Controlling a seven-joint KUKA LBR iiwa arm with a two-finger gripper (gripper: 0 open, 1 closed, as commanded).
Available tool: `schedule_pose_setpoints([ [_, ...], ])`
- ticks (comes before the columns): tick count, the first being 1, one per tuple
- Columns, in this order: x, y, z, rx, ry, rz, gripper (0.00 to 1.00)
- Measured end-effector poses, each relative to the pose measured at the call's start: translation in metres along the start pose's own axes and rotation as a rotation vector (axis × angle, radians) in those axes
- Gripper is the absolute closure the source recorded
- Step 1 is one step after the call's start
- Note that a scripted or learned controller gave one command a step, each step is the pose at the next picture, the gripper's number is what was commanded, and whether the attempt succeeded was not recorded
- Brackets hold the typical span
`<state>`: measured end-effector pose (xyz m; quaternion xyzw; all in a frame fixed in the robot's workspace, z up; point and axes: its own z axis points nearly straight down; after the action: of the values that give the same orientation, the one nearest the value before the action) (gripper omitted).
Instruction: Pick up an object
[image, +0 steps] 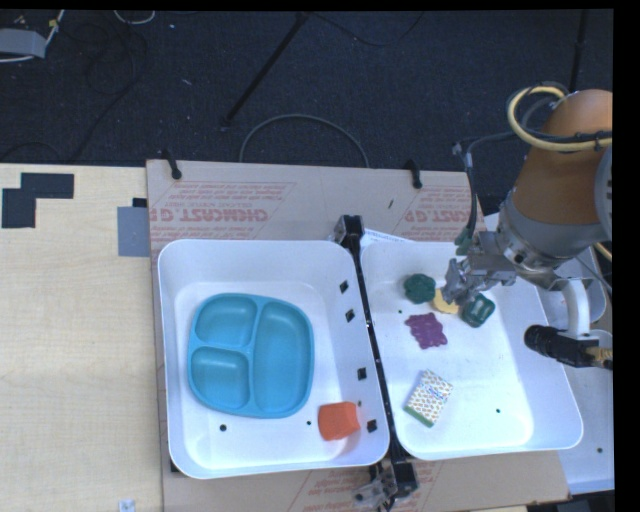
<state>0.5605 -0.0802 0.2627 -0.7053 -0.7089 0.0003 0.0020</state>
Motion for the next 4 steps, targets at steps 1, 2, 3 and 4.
schedule_pose_setpoints([
  [1,0.047,0.019,0.009,-0.001,-0.001,0.001,1.00],
  [2,0.094,0.035,0.012,-0.001,-0.001,0.002,1.00],
  [3,0.143,0.032,0.024,0.002,-0.002,0.001,1.00],
  [4,0.189,0.039,0.020,-0.001,-0.001,0.001,1.00],
])
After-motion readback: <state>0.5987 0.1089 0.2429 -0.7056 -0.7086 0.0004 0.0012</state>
